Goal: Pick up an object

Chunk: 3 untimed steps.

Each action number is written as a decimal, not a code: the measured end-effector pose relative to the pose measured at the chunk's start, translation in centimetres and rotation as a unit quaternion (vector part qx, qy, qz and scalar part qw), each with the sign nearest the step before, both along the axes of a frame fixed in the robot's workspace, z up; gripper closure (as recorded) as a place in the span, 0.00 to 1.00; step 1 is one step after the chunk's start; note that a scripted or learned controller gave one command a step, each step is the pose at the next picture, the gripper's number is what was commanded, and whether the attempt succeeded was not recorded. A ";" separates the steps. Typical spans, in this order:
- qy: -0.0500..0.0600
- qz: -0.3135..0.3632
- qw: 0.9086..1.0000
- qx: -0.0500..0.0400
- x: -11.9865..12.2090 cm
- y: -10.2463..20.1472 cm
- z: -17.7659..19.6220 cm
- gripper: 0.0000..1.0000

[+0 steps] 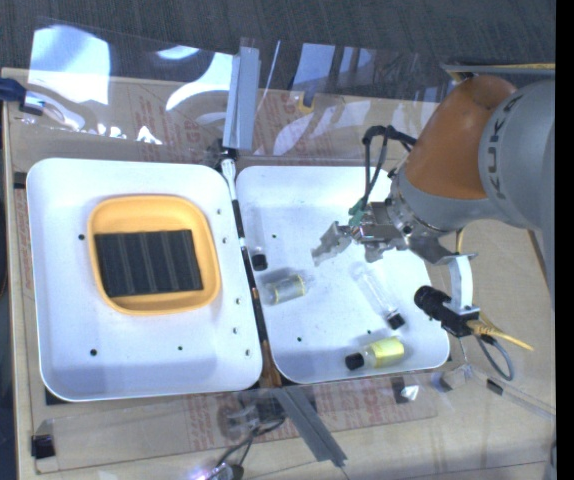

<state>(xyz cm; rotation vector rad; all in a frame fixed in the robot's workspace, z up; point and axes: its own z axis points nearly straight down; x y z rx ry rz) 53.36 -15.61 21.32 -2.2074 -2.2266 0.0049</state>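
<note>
Bins first: I count two shallow white ones side by side, the left bin (57, 298) and the right bin (297, 193), their inner rims meeting down the middle of the bench.

One thing sits in the left bin, a yellow tray (152, 213) with a dark ribbed insert (152, 263) lying flat inside it.

On my count, four loose things lie in the right bin. One small black cap (258, 261) is hard against the left wall. One stubby metallic cylinder (287, 288) lies on its side just right of that cap. One clear tube with a dark tip (377, 295) lies slantwise near the middle. One small yellow bottle with a black cap (375, 352) lies on its side near the front rim.

My arm (487, 153) comes in from the right, orange band up top, and the gripper (342, 240) is down over the upper middle of the right bin. I can't tell how the jaws stand from this angle; the metal there blurs together, and I see nothing between them. The clear tube is the nearest object, just below and right of the gripper, apart from it.

In the way: cables (372, 168) loop off the wrist, and a black fitting (442, 308) on a white bracket hangs over the bin's right edge. One clear panel (147, 78) stands behind both bins.
</note>
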 end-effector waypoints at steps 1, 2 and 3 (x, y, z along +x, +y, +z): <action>-0.002 0.051 0.999 -0.001 3.7 2.4 -12.2 0.00; -0.001 0.054 0.999 -0.002 3.7 2.4 -11.3 1.00; -0.003 -0.024 1.000 -0.002 3.3 -5.2 -10.7 1.00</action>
